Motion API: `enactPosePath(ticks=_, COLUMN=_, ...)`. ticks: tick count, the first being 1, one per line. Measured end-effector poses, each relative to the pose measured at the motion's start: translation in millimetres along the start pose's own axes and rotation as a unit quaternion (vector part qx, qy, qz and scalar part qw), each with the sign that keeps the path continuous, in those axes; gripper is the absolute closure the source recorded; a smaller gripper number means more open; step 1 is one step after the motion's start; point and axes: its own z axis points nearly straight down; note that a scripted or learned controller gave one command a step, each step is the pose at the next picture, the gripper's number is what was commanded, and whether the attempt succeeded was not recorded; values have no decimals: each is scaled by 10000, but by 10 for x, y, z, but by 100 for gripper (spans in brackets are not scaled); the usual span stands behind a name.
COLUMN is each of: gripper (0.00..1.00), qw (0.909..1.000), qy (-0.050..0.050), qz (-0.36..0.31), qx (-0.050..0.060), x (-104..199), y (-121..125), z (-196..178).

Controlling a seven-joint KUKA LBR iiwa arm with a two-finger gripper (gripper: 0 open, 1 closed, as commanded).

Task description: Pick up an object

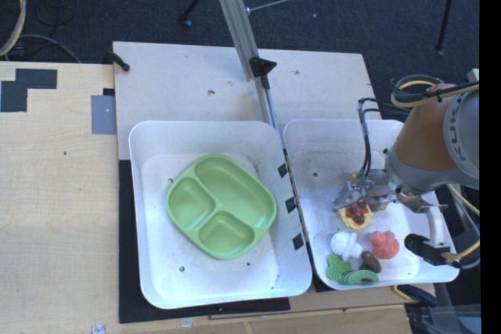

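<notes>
In the right bin (321, 145) my gripper (357, 198) is low over a small yellow and red toy (356, 217), which lies right under its tip. A white toy (345, 243), a salmon-red one (384, 243), a small brown one (370, 262) and a green leafy piece (348, 273) lie just in front, near the bin's front edge. My arm with its orange band (427, 138) comes in from the right over the bin's far right corner. A black cable (365, 138) runs down to the wrist.
The left bin (149, 168) holds a green divided plate (221, 205). A slanted metal rail (239, 19) runs from the back down to the divider between the bins. Wooden bench top lies to the left.
</notes>
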Motion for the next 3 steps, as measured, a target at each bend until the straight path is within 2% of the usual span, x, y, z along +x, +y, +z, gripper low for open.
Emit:
enactPosePath(ticks=1, gripper=100, qw=10000, qy=5, qz=17, qx=5, x=-5, y=-3, z=-104)
enactPosePath(ticks=3, gripper=100, qw=10000, qy=-3, qz=-17, qx=-14, x=-19, y=-76, z=-1004)
